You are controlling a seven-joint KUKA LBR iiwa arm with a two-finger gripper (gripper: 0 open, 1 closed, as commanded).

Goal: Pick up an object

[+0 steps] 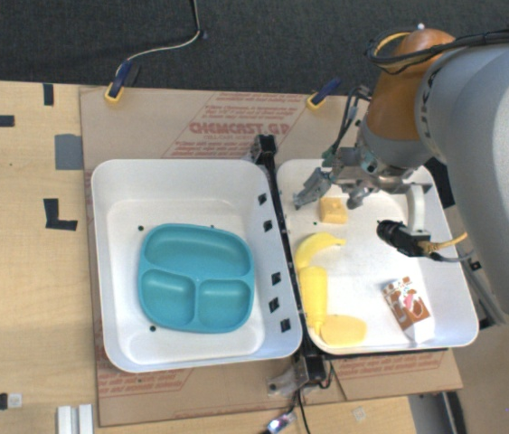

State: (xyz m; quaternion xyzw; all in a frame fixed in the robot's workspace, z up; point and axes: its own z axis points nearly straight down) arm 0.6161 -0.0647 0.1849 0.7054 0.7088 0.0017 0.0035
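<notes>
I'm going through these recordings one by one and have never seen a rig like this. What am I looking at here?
This is a single picture from one camera fixed above a bench, looking down at a slant. The big grey and orange shape on the right is a robot arm. At its end is the gripper, two fingers meant to pinch things. Here the fingers stand apart and hold nothing.

Two shallow white bins sit side by side on the bench. The left bin holds a teal plate with three compartments. The right bin holds a banana, a small yellow block close by the gripper, a round yellow lump and a small packet.
</notes>
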